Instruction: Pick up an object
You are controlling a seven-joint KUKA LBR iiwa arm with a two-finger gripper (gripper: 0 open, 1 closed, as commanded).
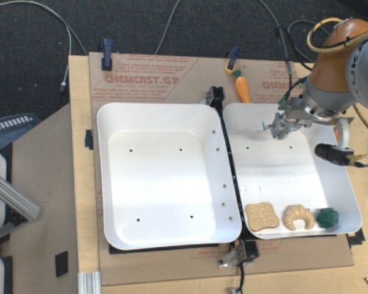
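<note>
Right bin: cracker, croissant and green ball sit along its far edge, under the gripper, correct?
No. The camera view shows the cracker, croissant and green ball along the right bin's near edge; the gripper hangs over its far end, away from them.

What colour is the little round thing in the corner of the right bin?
Dark green, beside a tan croissant, as the camera view shows.

Grey arm [363,72] with a glossy orange band [337,54], yellow cable loop, small metal jaws.
</note>
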